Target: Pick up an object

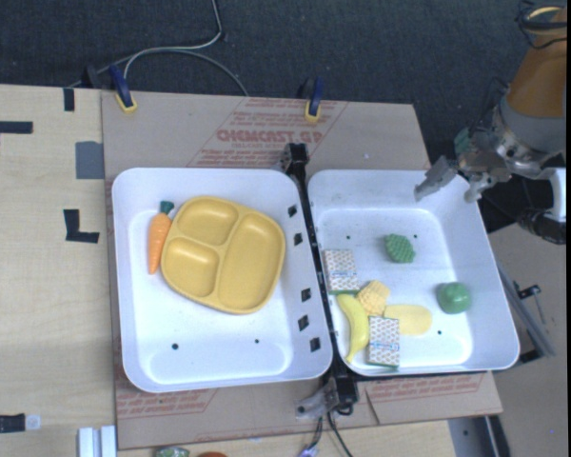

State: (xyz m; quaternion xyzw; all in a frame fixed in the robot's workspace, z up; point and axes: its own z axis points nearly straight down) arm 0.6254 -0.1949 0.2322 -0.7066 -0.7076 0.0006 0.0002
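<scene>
The right bin (pixel 457 227) holds several toy foods: a dark green knobbly piece (pixel 398 248), a green round piece (pixel 453 297), a yellow banana (pixel 354 322), a yellow corn piece (pixel 373 298), a flat pale yellow piece (pixel 409 319) and two patterned packets (pixel 341 268) (pixel 383 340). My gripper (pixel 451 185) hangs over the bin's far right corner, above the rim. Its two grey fingers (pixel 430 186) stand spread apart with nothing between them. The nearest object, the dark green piece, lies below and to the left of it.
The left bin (pixel 133 303) bears a yellow divided plate (pixel 223 253) with a toy carrot (pixel 156 240) beside it. A black divider with clips (pixel 309 255) runs between the bins. Two clamps (pixel 313 98) (pixel 124 90) hold the cardboard sheet at the back.
</scene>
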